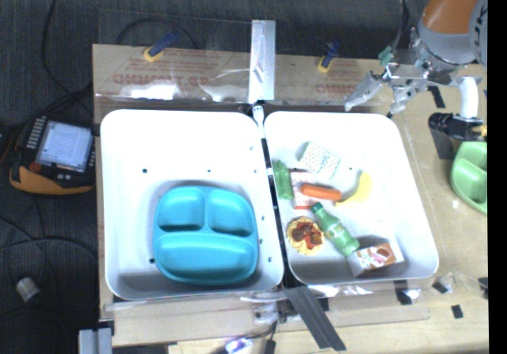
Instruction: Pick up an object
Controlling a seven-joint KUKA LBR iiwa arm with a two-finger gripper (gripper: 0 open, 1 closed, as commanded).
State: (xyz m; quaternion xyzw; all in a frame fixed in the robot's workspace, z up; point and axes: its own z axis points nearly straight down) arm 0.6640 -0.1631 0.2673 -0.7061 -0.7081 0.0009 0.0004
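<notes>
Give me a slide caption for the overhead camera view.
Gripper poised above right bin of small items; blue tray in left bin.

Blue tray [207, 235], green bottle [334, 230], orange carrot [321, 192].

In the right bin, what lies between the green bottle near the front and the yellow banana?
In the camera view, the carrot lies between the bottle and the banana, its right end close to the banana; white bin floor shows around them.
</notes>
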